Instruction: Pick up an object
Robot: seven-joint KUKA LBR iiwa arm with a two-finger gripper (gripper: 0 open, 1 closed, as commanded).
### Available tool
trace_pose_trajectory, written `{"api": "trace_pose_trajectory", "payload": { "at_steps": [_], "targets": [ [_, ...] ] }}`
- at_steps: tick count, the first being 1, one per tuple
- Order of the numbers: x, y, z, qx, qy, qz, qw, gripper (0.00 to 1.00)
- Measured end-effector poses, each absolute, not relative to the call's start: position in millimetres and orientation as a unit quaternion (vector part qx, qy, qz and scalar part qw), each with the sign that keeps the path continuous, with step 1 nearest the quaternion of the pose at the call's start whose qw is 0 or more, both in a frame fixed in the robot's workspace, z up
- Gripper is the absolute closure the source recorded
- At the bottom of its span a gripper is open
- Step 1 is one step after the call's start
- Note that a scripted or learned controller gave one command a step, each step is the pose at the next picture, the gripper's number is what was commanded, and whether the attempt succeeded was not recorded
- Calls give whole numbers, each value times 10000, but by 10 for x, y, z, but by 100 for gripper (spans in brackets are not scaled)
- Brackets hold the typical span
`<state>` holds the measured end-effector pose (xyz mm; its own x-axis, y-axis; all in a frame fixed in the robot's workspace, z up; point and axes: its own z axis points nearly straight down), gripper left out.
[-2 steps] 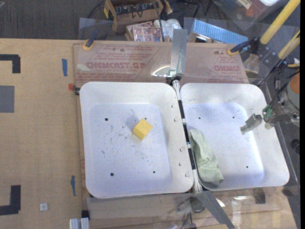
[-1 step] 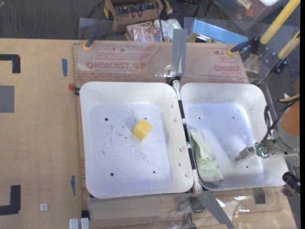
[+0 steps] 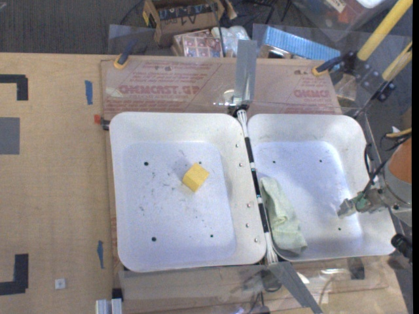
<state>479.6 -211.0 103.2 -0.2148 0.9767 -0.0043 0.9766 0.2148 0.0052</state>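
Objects for picking are lying apart from the gripper [image 3: 348, 206], which is hovering at about four o'clock in the right white plastic bin [image 3: 308, 133], grasping nothing visible; whether it is released or clenched I cannot tell. Nearest, a crumpled pale green cloth [image 3: 281, 214] is slumping against that bin's nine-o'clock wall. A small yellow foam cube [image 3: 195, 177] is sitting mid-floor in the left white plastic bin [image 3: 177, 126]. Centring directly over one item before descending seems wise. The grey arm is reaching in low from three o'clock.
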Motion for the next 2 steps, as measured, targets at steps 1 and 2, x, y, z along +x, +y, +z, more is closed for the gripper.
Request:
{"api": "trace_pose_trajectory", "payload": {
  "at_steps": [1,2],
  "targets": [
    [4806,-2244,2106,5081,8613,3,36,100],
    [4823,-2230,2409,5197,8543,4,34,100]
  ]
}}
